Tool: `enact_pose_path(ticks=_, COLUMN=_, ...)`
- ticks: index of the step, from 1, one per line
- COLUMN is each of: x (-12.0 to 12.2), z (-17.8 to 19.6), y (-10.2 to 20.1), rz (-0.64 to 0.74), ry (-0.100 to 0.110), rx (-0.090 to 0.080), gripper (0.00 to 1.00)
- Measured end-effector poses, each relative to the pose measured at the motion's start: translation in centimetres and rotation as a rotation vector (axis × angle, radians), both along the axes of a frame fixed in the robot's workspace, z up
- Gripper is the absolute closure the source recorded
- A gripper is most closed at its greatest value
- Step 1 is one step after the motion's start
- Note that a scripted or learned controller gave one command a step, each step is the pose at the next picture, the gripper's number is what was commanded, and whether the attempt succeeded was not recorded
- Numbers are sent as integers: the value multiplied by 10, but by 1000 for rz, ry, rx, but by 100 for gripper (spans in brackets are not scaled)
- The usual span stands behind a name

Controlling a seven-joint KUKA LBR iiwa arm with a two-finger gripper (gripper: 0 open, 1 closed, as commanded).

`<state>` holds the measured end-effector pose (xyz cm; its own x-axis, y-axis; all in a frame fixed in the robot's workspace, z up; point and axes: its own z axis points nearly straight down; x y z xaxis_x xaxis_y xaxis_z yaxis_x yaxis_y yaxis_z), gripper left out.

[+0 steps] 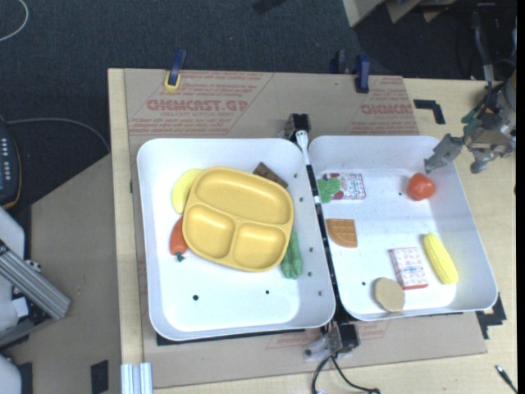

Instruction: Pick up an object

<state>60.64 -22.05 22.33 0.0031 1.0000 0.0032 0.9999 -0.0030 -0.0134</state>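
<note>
1. Gripper (457, 159) sits at the upper right of the camera view, over the far right rim of the right bin (459, 220). Two grey fingers are spread apart with nothing between them — open. One fingertip (435, 159) hangs just above and beside the red tomato (421, 187); whether they touch cannot be told.

2. Right bin contents — tomato near the far right corner; a yellow corn cob (440, 258) along the right wall; a small red-and-white packet (408, 267) just left of the corn; a round tan biscuit (390, 294) at the near edge, its rim touching the packet's corner; a waffle-like orange square (342, 233) near the left wall; a green toy (329, 189) and a second small printed packet (353, 186) side by side at the far left.

3. Left bin (164, 245) holds a yellow divided tray (237, 217), tilted. Poking out around it: a yellow piece (184, 189) at upper left, a red-orange pepper-like piece (178, 240) at left, a green vegetable (292, 258) at lower right, a brown corner (269, 173) at the top.

4. Both bins rest on a cardboard sheet (246, 101) printed in red lettering.
</note>
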Motion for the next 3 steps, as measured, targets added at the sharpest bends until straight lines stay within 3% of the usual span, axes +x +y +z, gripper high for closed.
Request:
enact_pose_path(ticks=1, x=3, z=9, y=1, rz=3, ry=-14, rx=-4, gripper=0)
enact_pose_path(ticks=3, x=16, z=-105, y=5, rz=5, ry=-8, rx=-1, gripper=0)
